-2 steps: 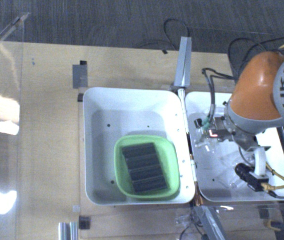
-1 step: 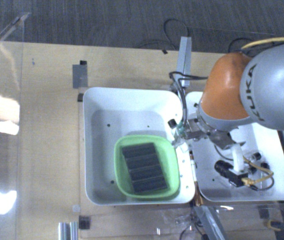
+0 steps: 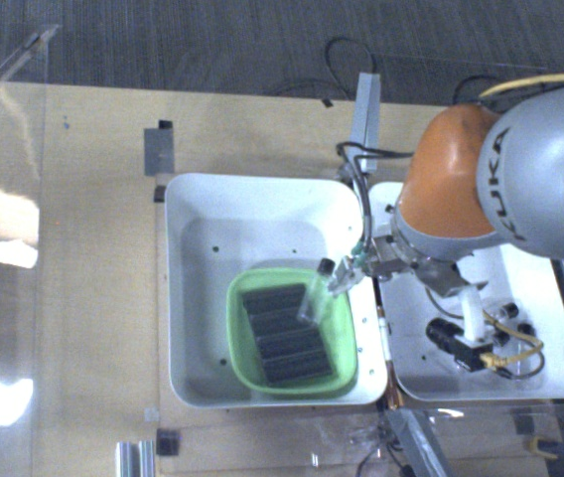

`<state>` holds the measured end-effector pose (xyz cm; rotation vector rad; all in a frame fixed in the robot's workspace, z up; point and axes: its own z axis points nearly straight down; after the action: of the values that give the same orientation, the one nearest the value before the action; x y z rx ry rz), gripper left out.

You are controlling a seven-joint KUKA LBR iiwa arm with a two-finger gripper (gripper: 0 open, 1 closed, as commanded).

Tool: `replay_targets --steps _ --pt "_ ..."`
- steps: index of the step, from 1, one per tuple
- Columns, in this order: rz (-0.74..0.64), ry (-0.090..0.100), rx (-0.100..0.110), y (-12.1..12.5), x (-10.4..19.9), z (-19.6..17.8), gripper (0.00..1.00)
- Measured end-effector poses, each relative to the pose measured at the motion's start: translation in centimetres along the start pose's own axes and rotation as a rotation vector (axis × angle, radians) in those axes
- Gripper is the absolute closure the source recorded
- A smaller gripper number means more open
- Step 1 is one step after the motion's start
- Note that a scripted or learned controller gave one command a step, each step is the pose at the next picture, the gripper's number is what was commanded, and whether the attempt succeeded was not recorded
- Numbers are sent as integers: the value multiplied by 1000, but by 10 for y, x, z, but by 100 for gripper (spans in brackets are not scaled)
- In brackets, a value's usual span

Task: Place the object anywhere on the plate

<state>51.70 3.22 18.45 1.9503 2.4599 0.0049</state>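
Nearest, the green plate is sitting in the near right corner of the left bin, its near and right rims crowding the bin walls, so there is little room for a descent on those two sides. The dark ribbed block is lying flat inside the plate, running diagonally from far left to near right and taking up most of the plate floor. It is looking stiff and fairly light to me, with cross grooves that should be giving some purchase. Taking it across its narrower width, near the middle, seems the safest hold, though the raised plate rim is pressing close to its near right end. Just beyond it, the gripper is hovering over the plate's far right corner, close to the block's far end. Whether it is wide or narrow I cannot tell. Farther and to the left, bare bin floor is offering the open room, while the arm is reaching over the right bin.
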Motion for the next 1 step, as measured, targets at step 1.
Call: replay_targets --steps 1 --pt "-142 -2 -4 15 -61 -1 0"
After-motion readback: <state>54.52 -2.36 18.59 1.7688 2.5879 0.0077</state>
